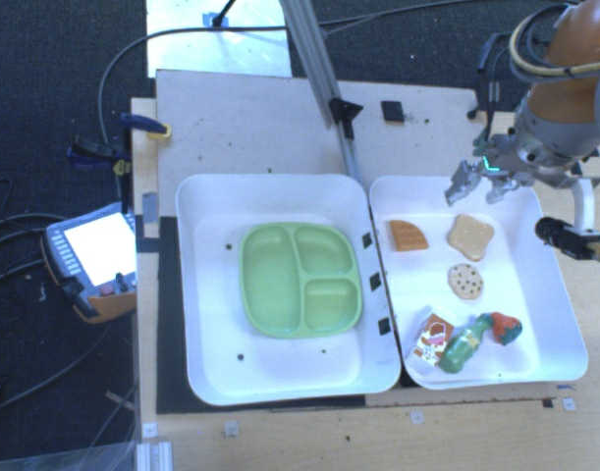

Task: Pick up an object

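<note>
Hovering with fingers apart and nothing between them, the pincer [480, 184] hangs just above the bread slice [470, 235]; the cookie [465, 282] lies farther below.

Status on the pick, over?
Gripper open, holding nothing, above the right bin's far edge. Nearest item: bread slice, untouched on the bin floor. Nothing between jaws and bread.

Right bin [550, 292] holds an orange wedge [409, 235], toast slice [470, 236], cookie [465, 282], small carton [433, 341], green bottle [461, 348].
</note>
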Motion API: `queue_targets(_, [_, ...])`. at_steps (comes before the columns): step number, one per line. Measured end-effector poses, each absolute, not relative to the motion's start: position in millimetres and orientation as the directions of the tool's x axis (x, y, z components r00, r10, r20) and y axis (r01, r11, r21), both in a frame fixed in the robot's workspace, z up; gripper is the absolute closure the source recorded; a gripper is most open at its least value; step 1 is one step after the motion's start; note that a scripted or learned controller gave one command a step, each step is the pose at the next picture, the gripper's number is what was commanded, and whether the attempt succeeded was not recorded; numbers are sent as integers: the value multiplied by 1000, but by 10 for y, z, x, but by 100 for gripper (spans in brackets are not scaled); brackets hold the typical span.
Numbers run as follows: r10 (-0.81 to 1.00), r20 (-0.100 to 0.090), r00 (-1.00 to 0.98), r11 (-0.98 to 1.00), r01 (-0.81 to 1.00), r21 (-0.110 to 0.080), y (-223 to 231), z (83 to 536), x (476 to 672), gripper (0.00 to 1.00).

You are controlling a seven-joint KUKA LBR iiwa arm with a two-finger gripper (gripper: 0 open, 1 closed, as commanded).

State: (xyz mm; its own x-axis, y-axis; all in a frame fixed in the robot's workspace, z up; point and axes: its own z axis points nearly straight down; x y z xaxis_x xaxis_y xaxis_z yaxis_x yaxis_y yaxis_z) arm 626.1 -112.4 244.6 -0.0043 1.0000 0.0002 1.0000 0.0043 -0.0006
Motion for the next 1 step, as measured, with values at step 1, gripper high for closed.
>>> queue_targets(1, [1000, 0, -4, 4, 1000, 2, -1124, 2458, 6266, 0])
